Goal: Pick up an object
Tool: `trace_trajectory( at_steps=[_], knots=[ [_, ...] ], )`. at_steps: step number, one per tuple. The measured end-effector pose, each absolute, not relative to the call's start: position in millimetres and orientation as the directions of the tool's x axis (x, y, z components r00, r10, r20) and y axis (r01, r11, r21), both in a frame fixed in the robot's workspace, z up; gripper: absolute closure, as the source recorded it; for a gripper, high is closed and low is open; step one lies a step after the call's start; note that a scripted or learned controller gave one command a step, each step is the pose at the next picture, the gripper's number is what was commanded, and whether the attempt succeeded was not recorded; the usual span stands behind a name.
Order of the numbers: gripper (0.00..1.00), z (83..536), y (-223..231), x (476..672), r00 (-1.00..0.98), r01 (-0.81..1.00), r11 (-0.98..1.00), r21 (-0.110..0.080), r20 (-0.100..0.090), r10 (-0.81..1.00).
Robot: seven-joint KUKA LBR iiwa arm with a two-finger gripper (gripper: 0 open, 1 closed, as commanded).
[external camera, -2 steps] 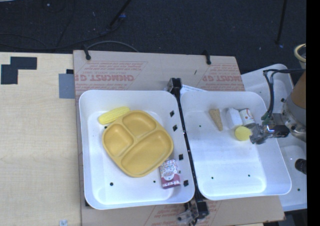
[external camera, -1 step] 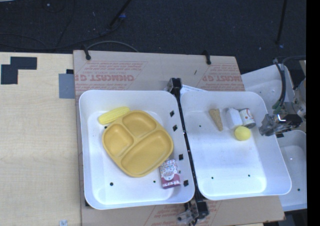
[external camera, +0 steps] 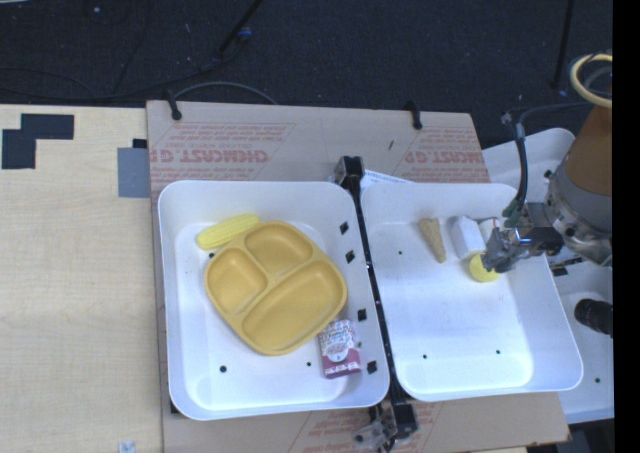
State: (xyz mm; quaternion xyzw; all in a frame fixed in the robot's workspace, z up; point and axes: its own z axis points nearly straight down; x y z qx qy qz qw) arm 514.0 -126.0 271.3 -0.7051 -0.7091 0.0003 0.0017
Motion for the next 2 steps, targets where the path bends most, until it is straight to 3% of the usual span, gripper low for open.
trace_trajectory(
  at_steps=[2],
  knots=[
    [1.00, 241.9, -26.9, 517.6, -0.003, 1.000, 0.004, -0.005, 0.002, 1.000]
  ],
)
